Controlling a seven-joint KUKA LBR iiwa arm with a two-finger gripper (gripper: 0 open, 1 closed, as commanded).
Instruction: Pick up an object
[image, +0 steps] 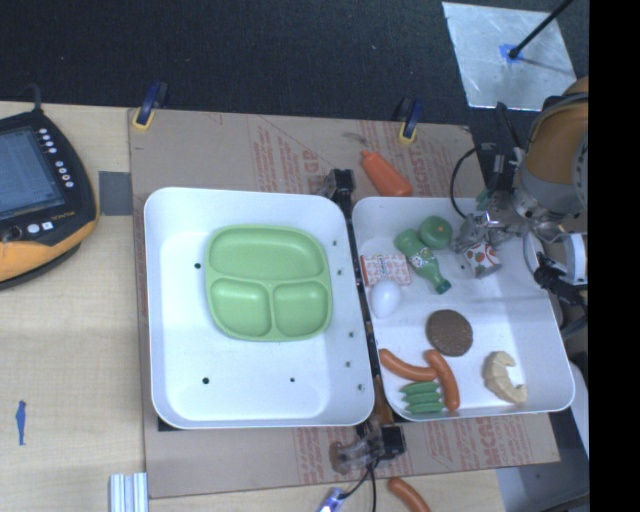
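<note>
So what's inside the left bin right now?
The left bin holds one green divided plate, lying flat with three hollows. The bin floor under the plate is covered, so anything beneath cannot be seen.

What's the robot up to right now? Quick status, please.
Gripper low in right bin's far corner, over a small red-and-white object; grasp unclear. Green toy close beside.

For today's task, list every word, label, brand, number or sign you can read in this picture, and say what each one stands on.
None can be read for certain.
Red print runs in rows across the brown cardboard sheet under the bins: too blurred and faint to read.
The small red-and-white packet in the right bin bears printing: too small to read.
The handheld control pad at left has a screen and buttons: no legible characters.
</note>
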